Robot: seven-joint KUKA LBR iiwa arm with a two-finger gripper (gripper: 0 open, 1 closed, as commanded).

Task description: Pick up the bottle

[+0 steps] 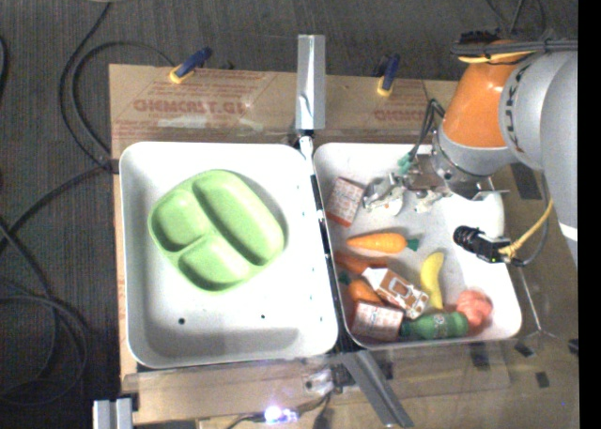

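Note:
The bottle is dark green and lies on its side along the front wall of the right bin. It rests between a small can and a pink-red fruit. My gripper hangs over the back part of the same bin, beside a red-and-white carton and above a carrot. It is well away from the bottle, with several items lying between them. Nothing shows in its grasp.
The right bin also holds a banana, a printed box and an orange item. A green divided plate lies in the left bin. A black cable end hangs from the arm over the bin's right side.

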